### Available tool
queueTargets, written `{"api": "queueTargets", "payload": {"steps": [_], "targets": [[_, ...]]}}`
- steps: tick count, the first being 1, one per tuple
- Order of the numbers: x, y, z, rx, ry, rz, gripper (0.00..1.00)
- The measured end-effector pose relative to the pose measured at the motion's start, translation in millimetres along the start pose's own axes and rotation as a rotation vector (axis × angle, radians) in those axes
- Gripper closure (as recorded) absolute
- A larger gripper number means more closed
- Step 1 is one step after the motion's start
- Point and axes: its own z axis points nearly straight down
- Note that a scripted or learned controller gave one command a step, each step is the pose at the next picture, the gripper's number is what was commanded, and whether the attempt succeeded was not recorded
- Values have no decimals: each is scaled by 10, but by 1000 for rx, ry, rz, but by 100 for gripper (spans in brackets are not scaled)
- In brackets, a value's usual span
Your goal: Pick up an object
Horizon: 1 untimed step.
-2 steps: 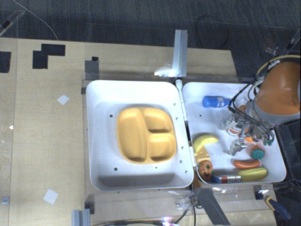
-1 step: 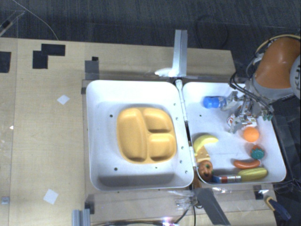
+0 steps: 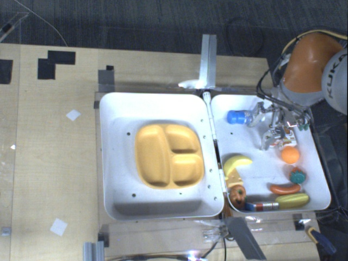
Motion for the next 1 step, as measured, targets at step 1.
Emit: {"api": "queueTargets", "payload": {"steps": [1], "targets": [[399, 161, 10, -1, -57, 13, 0]]}}
